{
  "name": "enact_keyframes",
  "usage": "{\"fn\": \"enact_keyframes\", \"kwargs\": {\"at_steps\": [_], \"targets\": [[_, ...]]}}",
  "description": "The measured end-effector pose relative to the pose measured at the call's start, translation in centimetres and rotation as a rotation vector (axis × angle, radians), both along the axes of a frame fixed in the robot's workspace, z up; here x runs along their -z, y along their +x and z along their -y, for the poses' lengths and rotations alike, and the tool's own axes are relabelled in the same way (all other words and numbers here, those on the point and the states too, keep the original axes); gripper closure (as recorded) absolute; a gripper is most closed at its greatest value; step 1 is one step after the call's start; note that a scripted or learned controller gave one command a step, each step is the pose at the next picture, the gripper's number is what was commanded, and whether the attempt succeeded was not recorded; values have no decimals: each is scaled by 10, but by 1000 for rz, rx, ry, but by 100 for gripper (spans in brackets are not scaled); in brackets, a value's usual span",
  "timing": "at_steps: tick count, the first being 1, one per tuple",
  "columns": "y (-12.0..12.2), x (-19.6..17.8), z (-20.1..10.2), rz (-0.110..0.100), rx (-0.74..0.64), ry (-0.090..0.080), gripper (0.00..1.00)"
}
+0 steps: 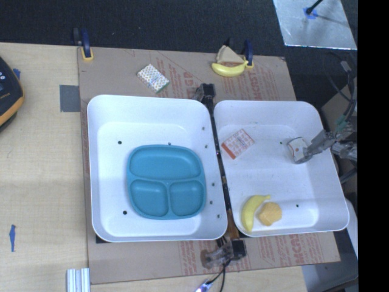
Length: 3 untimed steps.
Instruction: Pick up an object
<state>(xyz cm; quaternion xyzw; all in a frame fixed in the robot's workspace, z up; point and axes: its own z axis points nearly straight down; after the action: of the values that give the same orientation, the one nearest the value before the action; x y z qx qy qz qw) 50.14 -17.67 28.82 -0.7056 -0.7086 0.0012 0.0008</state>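
Observation:
In the right bin [316, 215] a red and white packet [237, 143] lies flat near the left wall. A yellow banana [251, 209] rests in the front part of that bin, and a small orange-yellow lump [271, 213] touches its right side. My gripper [298, 149] hangs low over the right bin's right half, reaching in from the right edge. It is well to the right of the packet and behind the banana. Nothing shows in its grasp.
The left bin [103, 163] holds a blue divided plate [165, 180]. Behind the bins, on the cardboard, lie a second banana [228, 69] with a wedge-shaped piece and a small patterned packet [152, 76]. A yellow and black device [7, 93] sits at the far left.

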Motion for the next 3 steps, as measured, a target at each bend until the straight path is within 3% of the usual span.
{"fn": "enact_keyframes", "kwargs": {"at_steps": [1,2,3], "targets": [[70,103,35,-2,-2,-1,0],[95,198,34,-4,-3,1,0],[96,186,35,-2,-6,-2,100]]}}
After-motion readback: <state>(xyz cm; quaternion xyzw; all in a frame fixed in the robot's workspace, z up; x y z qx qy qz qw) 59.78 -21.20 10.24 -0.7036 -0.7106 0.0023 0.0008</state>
